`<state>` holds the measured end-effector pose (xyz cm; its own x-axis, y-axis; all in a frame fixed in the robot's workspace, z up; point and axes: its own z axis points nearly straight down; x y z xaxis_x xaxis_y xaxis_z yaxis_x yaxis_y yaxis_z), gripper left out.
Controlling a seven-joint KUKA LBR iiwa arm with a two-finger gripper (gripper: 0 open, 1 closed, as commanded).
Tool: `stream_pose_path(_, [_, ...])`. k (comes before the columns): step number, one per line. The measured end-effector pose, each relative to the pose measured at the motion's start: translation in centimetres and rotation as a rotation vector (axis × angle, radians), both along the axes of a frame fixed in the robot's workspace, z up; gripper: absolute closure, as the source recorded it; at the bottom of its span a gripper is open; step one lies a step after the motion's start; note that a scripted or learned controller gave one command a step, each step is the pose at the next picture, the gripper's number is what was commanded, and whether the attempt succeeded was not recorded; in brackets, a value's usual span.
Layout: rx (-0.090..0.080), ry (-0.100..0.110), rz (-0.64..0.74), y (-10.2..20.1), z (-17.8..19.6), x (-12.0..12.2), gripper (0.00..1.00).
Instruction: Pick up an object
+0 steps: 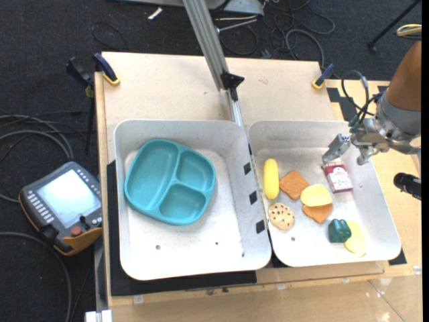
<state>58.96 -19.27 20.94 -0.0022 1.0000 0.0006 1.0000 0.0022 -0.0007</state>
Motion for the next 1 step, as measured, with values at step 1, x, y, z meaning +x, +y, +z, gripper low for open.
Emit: stream_pose_path(1, [-0.001,0.000,0.001,0.00,0.00,0.00,0.00])
